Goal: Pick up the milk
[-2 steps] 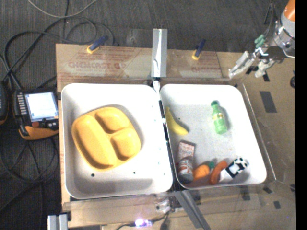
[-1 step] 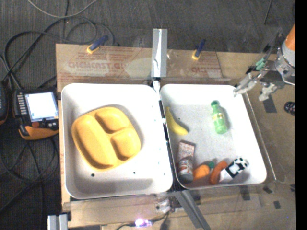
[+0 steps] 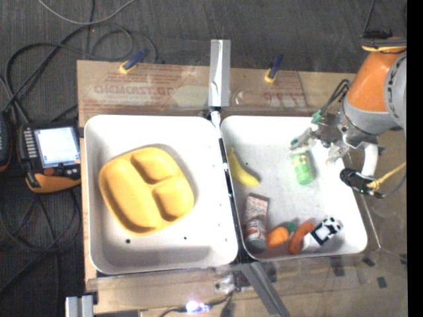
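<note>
Two white bins side by side; left bin carrying a yellow tray. Milk, black-and-white carton, lying untouched in right bin's near right corner, hard against wall and beside carrot. Gripper near far wall over green bottle, nothing visibly held; opening could not be told. Pick not begun; little room wall-side.
</note>
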Available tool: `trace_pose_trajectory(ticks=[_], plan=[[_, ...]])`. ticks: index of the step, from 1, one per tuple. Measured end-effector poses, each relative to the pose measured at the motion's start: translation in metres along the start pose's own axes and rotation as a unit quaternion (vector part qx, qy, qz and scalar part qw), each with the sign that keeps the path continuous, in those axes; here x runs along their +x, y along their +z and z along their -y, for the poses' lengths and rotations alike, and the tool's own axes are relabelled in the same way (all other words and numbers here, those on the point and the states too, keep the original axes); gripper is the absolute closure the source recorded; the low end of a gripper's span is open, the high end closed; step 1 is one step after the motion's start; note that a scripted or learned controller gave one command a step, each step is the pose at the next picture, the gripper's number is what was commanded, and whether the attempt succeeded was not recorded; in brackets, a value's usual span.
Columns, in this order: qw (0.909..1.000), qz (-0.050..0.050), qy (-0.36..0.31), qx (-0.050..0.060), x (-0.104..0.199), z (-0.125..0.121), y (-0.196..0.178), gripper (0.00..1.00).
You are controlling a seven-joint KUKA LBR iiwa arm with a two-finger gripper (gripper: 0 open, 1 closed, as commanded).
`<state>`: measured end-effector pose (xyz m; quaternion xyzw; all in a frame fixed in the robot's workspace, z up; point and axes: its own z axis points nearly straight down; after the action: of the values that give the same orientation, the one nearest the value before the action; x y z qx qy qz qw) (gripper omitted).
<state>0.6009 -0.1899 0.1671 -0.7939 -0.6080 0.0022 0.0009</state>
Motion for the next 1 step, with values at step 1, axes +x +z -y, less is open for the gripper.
trace_pose_trajectory(ticks=[1], plan=[[0.9993, -0.002, 0.037, 0.000, 0.0251, 0.0267, 0.0024, 0.00]])
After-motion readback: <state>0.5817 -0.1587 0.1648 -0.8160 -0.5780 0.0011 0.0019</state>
